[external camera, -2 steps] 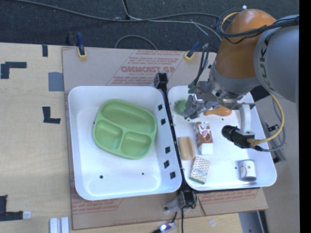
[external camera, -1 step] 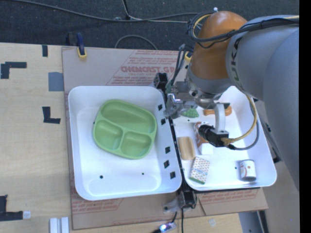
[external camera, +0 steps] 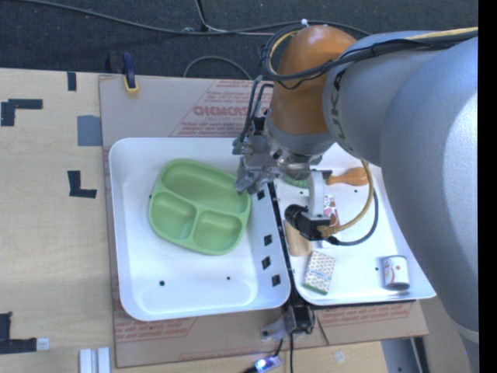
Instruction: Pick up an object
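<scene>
Grey arm point(external camera: 404, 130) overhangs green divided plate point(external camera: 199, 207), lying diagonally.

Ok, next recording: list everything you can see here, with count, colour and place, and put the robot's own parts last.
Bins: two, white, side by side on the bench.
Divided plate: one, light green, three compartments, in the left bin, its right edge by the gripper.
Small packet: one, pale patterned, front of the right bin.
Small can: one, silver with a red mark, front right corner of the right bin.
Orange item: one, partly hidden behind the arm in the right bin; kind unclear.
Clamp: one, blue and yellow, at the bench's far edge.
Cables: several, black, on the dark floor beyond.
Arm: one, grey with orange band.
Gripper: one, dark, at the plate's right rim.
</scene>
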Controlling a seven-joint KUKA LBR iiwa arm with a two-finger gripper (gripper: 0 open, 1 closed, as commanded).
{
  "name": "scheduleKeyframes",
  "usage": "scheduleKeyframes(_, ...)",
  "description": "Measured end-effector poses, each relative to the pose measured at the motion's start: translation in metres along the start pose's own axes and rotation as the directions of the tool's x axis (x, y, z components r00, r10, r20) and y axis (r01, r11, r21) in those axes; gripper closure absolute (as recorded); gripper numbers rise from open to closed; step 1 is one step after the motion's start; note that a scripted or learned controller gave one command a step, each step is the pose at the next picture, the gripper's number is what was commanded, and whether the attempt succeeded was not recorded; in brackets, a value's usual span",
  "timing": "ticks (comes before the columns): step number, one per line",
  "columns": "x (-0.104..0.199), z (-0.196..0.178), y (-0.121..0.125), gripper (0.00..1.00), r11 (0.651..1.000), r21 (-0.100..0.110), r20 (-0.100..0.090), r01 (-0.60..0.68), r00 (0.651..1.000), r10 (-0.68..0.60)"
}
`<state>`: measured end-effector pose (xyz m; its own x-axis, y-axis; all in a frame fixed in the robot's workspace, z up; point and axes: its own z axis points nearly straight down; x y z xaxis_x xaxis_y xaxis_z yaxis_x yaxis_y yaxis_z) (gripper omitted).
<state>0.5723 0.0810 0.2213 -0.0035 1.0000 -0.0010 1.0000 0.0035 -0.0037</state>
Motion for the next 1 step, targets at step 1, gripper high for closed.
scheduleKeyframes(1, -0.0011, -0.0010, -0.0001, 0.00, 1.000, -0.001, -0.001, -0.001, 1.000, 0.001)
